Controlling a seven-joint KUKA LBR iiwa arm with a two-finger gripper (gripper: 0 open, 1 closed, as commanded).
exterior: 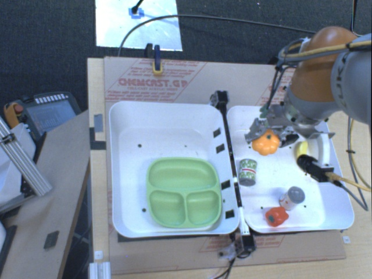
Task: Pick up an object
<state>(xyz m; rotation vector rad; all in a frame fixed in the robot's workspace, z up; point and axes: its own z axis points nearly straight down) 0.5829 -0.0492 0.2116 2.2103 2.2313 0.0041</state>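
Fingers (266, 133) of the grey arm sit low over the right bin (343, 214), just above a small orange pumpkin-like toy (265, 145); whether they pinch it, I cannot tell. Near it in that bin stand a green-and-white cup (247, 171), a yellow piece (300, 150), a grey-topped figure (291, 197) and a red toy (276, 215). The left bin (125, 156) bears a green divided plate (183, 192).

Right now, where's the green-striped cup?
The cup stands in the right bin, near its left wall, just below the orange toy and beside the green tray in the left bin.
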